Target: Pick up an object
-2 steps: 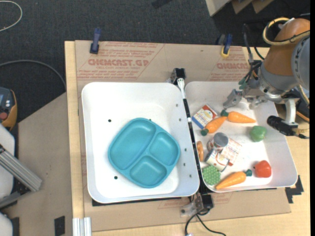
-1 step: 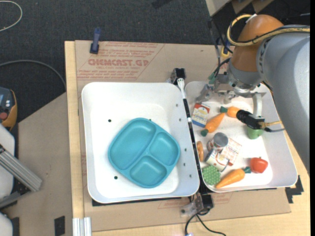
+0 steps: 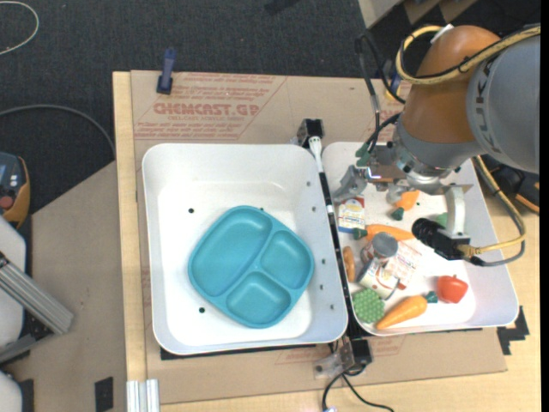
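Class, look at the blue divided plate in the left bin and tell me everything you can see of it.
The blue divided plate is turquoise, smooth and plastic-looking, a rounded square with raised ridges splitting it into three compartments: one large, two smaller. It lies flat, right way up, turned at an angle, on the floor of the left bin, toward its near right side. Nothing lies in it, and it touches only the bin floor.

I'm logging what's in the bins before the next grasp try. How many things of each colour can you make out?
Blue: 1, the divided tray in the left bin
Orange: 3, the carrots in the right bin
Red: 1, the tomato-like piece
Green: 1, the round dotted piece
Total: 6 clear ones; the mixed pile of small packets is too cluttered to count.
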You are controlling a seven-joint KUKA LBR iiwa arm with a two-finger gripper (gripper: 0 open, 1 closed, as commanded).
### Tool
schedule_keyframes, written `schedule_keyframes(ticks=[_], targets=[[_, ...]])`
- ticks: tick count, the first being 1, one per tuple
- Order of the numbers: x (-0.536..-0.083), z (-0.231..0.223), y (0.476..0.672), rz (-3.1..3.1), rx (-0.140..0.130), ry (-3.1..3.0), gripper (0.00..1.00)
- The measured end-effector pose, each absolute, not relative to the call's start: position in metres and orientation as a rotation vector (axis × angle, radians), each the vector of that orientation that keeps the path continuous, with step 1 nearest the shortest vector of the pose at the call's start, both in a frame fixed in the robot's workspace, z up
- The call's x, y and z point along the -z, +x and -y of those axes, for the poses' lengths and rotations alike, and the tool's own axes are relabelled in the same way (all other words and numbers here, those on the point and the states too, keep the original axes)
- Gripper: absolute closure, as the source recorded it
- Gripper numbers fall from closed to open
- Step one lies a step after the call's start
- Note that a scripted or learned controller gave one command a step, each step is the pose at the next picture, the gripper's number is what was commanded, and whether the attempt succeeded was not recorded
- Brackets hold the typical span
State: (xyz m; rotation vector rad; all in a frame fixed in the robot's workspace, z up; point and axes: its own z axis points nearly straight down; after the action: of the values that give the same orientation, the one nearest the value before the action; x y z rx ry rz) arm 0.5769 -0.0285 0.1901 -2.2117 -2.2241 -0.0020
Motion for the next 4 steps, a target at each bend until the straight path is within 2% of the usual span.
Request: schedule_keyframes(ticks=[1, 2, 3, 4], targets=[[-0.195, 0.033, 0.581, 2.222, 0.002, -2.221, 1.00], [-0.210, 0.007, 0.536, 2.220, -0.003, -2.216, 1.00], [-0.290, -0.102, 0.515, 2.237, 0.015, -2.209, 1.00], [-0.450, -0.158, 0.479, 2.237, 0.029, -2.214, 1.00]])
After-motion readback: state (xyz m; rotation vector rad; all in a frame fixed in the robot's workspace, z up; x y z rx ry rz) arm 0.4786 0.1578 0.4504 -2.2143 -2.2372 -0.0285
